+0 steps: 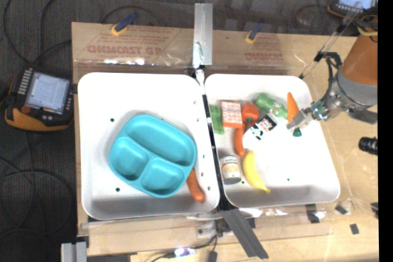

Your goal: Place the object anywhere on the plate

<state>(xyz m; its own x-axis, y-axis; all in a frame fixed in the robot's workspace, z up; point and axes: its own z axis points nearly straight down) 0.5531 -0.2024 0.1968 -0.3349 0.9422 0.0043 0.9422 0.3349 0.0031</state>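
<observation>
The plate [153,155] looks like smooth turquoise plastic with a soft sheen; both bins [98,101] are glossy white plastic. The bench [86,37] is matt brown board under clear shiny film; the banana [253,171] looks smooth, plastic-like.

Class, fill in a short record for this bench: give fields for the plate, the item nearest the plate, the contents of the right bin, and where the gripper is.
plate: blue, three sections, in the left bin, at
nearest item: orange sausage lying beside the plate's lower right edge, on the bin floor
right bin: banana, carrot, small jar, orange box, green items
gripper: over the right bin's right side, near the carrot
</observation>
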